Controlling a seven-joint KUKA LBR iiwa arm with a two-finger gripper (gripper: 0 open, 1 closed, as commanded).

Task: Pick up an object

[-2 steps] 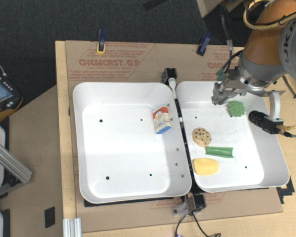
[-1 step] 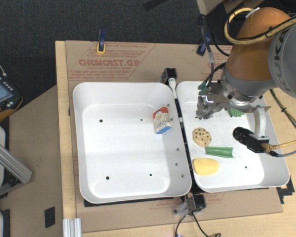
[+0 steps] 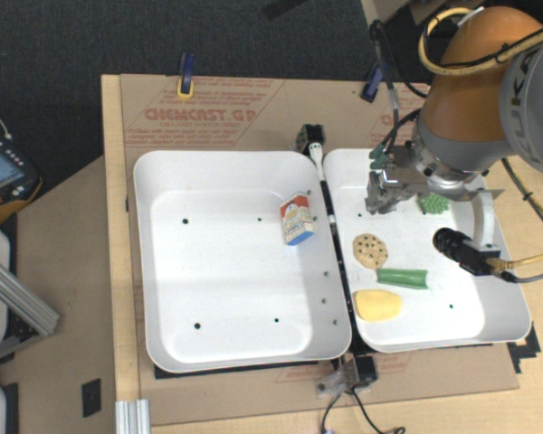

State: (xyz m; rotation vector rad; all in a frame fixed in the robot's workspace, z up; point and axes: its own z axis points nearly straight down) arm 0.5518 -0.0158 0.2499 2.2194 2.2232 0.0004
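Observation:
My gripper (image 3: 381, 202) hangs over the back left part of the right bin (image 3: 502, 319), with nothing visibly between its fingers. A round speckled cookie (image 3: 369, 250) lies just in front of it. Closer to the front are a green stick (image 3: 403, 278) and a yellow rounded piece (image 3: 378, 306). A small green thing (image 3: 433, 204) lies to the gripper's right, partly hidden by the wrist. In the left bin (image 3: 163, 188), a small red, white and blue carton (image 3: 296, 220) stands near the right wall.
The two bins meet along a dark seam (image 3: 333, 251). A black and white object (image 3: 309, 139) sits at the back end of that seam. Blue clamps (image 3: 186, 75) hold the cardboard base at the back.

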